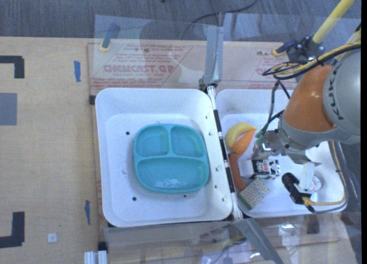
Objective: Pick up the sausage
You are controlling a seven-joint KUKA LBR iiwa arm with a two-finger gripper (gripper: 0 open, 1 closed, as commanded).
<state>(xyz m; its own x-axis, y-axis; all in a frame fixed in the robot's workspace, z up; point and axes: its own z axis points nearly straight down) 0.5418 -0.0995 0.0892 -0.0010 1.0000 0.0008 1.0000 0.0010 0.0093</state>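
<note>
Two-finger gripper (pixel 265 164) low over the floor of the right shallow white bin (pixel 258 105), pointing down and seen from above past its own wrist. Spread or pressed together: impossible to tell from this angle, with nothing visibly pinched. Just to its left, close but apart as far as can be judged, the brownish-orange sausage (pixel 234 172), a long slim piece lying along the bin's left wall, roughly parallel to the divider between the bins. Near the sausage's far end, a yellow curved banana-like piece (pixel 238 130) with a rounded orange piece (pixel 248 141) against it. At its near end, a small green-and-tan checkered square (pixel 256 193), lying askew. Further out, the left shallow white bin (pixel 114 114) holding a teal three-compartment plastic plate (pixel 171 158). Likely trouble from here: closing at the present spot, probably bare floor caught rather than the sausage, given an apparent offset to its right. Shifting left, a risk of striking the bin wall, with the sausage hugging it and little room left on that side. Gripping across the round, smooth body, a chance of squeezing it out sideways. Descending too far up the bin, a nudge to the orange piece instead. Grey arm (pixel 347 102) reaching in from the right, orange band (pixel 307 108) above the wrist, wrist bent steeply down over the bin's middle.
</note>
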